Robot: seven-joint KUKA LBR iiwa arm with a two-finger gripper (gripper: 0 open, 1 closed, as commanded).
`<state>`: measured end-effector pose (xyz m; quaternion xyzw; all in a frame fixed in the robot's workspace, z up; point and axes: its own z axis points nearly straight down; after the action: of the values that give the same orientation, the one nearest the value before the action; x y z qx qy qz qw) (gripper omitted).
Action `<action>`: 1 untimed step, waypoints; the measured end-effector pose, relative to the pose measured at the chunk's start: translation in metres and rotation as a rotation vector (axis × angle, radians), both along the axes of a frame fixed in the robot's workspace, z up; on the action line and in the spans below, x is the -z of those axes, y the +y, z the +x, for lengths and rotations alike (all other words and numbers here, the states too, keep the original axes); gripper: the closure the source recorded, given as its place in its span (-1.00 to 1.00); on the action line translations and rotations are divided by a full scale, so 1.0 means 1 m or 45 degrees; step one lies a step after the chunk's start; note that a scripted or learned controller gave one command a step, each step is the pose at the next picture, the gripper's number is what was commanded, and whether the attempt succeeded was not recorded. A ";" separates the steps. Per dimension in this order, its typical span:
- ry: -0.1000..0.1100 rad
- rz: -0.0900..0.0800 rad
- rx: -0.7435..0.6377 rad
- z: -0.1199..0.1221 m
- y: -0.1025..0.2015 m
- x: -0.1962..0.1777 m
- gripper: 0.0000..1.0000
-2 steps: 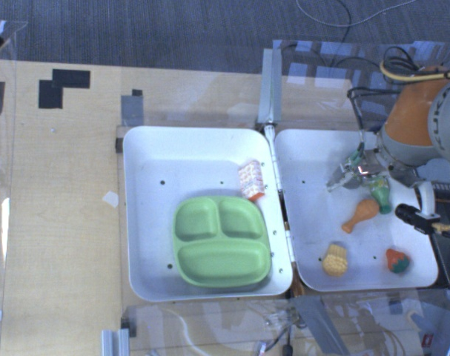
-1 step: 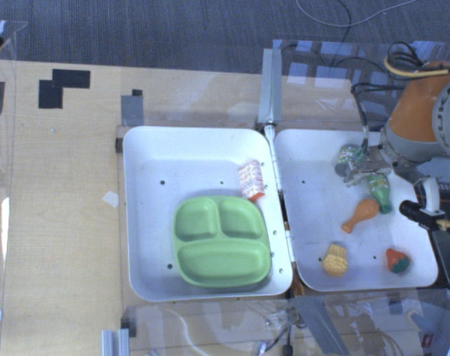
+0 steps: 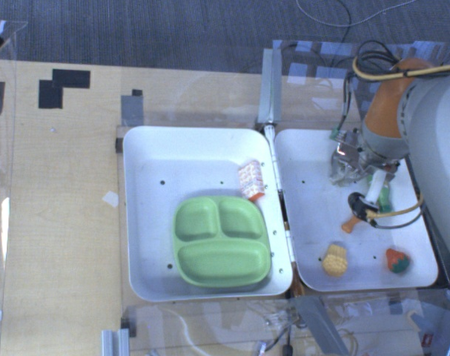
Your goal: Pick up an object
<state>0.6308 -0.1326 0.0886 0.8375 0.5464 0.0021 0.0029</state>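
The left bin (image 3: 143, 199), view-left of the gripper (image 3: 348, 167), is holding a green divided plate (image 3: 221, 242) and a small red-and-white packet (image 3: 250, 178); the right bin (image 3: 306, 199), beneath the gripper, is holding four small loose things. The grey arm (image 3: 432, 147) is reaching in from the gripper's right and partly hiding a green piece (image 3: 386, 196) beside it; the gripper's spread cannot be told. A knobbly yellow corn-like piece (image 3: 334, 259) is lying well below the gripper, a red piece (image 3: 396, 259) lower right, an orange piece (image 3: 348, 225) just below.
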 end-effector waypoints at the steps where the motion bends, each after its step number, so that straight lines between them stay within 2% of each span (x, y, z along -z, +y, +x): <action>1: 0.003 0.004 -0.016 0.017 0.111 -0.098 1.00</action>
<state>0.6482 -0.0216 0.1868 0.8341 0.5516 0.0021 0.0010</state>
